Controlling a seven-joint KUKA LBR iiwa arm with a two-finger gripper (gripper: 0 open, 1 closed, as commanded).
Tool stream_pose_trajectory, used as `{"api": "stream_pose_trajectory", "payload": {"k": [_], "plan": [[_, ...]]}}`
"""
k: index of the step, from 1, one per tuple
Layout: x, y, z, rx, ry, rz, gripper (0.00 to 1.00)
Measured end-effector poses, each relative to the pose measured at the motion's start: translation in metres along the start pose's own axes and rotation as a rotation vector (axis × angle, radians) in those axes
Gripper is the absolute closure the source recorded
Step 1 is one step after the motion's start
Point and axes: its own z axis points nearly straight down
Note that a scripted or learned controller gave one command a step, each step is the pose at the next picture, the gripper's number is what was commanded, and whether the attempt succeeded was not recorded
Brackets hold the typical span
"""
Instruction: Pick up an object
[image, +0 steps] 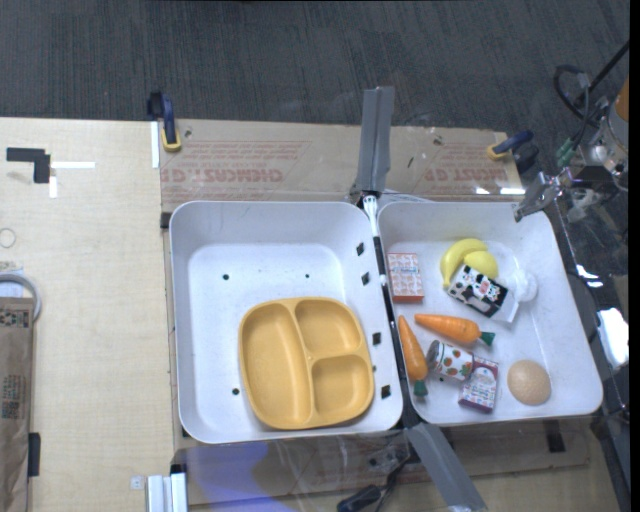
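The robot's hand (548, 195) is being held at the two o'clock edge of the scene, above the far right corner of the right-hand shallow white bin (568, 300); whether it is open or closed cannot be told, and nothing is being seen gripped in it.

No object is being carried yet, so a target is presumably still being chosen among the things crowded in that bin. A miss is being risked by that crowding. The yellow plastic banana (466, 258) is being touched at its five o'clock side by the black-and-white patterned packet (477, 290), so two things could be caught or nudged at once. The two orange toy carrots (449, 327) are lying close together near the bin's nine o'clock wall, one nearly against the rim, where little room is being left for a finger. The small flat pink-and-white box (404, 276) is lying low and may be slipped over.

The tan egg-shaped object (529, 382), at the bin's five o'clock corner, is standing clear of its neighbours; it is smooth and rounded, so it could be squeezed out of a pinch.

The yellow three-compartment plastic tray (304, 361) is sitting alone in the left-hand white bin (200, 300).
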Motion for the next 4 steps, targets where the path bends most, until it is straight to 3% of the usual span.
{"api": "stream_pose_trajectory", "payload": {"k": [1, 2, 3, 4], "plan": [[0.05, -0.02, 0.078, 0.002, 0.0, -0.093, 0.0], [0.053, 0.011, 0.16, 0.0, 0.0, -0.133, 0.0], [0.041, -0.077, 0.126, 0.001, 0.001, -0.099, 0.0], [0.059, -0.022, 0.162, 0.0, 0.002, 0.103, 0.0]]}}
